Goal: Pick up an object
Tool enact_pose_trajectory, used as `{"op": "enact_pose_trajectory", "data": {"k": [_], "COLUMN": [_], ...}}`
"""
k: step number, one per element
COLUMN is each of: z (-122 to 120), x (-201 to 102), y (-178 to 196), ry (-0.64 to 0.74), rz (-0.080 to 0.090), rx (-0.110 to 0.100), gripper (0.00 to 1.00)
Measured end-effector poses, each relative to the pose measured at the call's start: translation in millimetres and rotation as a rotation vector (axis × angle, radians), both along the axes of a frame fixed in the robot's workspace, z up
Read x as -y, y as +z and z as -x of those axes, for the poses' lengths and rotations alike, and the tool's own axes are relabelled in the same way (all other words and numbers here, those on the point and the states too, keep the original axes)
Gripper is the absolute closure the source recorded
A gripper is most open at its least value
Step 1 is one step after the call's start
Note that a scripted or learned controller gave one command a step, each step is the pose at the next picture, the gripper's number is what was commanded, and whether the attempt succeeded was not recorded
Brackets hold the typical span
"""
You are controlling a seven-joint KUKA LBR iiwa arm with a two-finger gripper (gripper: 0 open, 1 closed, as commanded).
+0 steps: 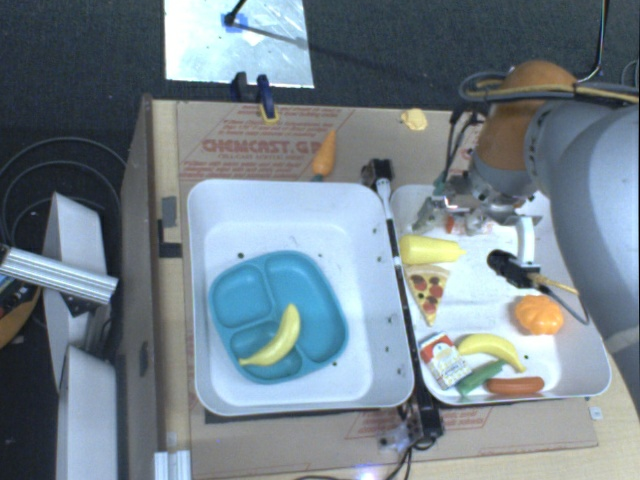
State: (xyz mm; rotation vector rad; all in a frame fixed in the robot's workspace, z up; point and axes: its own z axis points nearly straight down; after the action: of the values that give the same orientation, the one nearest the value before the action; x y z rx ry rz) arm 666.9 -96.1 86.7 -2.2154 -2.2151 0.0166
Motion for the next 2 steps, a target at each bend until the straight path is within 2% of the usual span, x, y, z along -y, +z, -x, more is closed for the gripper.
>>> {"op": "enact_pose_trajectory", "data": {"k": [1,2], "z": [54.3,50.8], "x": [-9.0,-9.3], "y": [-2.5,8.7], "ry": [0.000,0.002], "rz": [-0.002,-0.002], "rx": [0.010,0.017], "gripper": [0.00,1.00]}}
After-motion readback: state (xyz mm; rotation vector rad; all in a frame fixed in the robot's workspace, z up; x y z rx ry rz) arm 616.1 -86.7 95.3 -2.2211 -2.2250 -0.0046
